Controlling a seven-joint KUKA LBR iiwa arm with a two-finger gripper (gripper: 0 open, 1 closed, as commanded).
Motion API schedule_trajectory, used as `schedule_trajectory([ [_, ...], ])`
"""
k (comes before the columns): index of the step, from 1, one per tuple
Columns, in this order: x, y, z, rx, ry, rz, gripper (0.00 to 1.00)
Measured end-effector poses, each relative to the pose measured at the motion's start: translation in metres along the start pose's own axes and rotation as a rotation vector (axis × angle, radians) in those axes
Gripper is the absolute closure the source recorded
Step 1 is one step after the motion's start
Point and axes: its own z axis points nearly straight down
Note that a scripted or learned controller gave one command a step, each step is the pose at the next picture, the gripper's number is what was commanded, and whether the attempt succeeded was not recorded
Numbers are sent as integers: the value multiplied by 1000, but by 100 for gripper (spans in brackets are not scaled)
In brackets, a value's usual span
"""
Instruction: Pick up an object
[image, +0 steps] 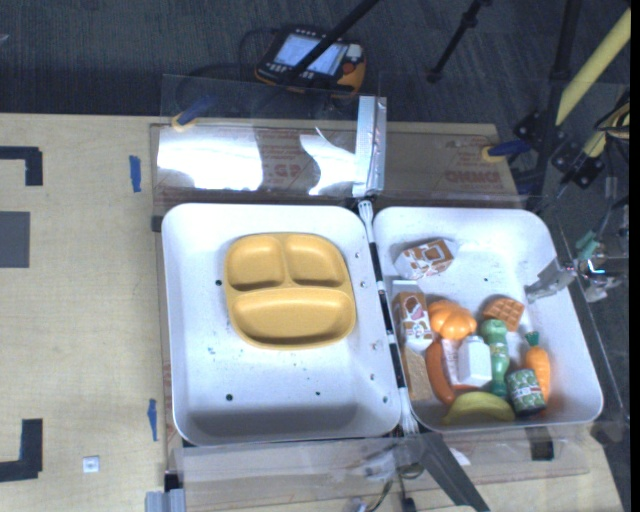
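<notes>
The right bin holds a pile of toy food. A white snack packet with brown print lies near its back, and a second packet lies by the left wall. An orange fruit, a waffle-like piece, a green bottle, a red sausage, a yellow-green banana, a green can and a carrot crowd the front. My gripper hangs at the bin's right rim, apart from the pile, with nothing seen in it.
The left bin carries a yellow divided plate. A clear plastic sheet and a metal bracket stand behind the bins. Tripod legs and cables sit at the back right.
</notes>
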Motion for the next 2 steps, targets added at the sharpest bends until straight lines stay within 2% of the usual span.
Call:
schedule_trajectory([
  [1,-17,-14,90,-2,-1,-67,0],
  [2,-37,-30,96,1,1,113,0],
])
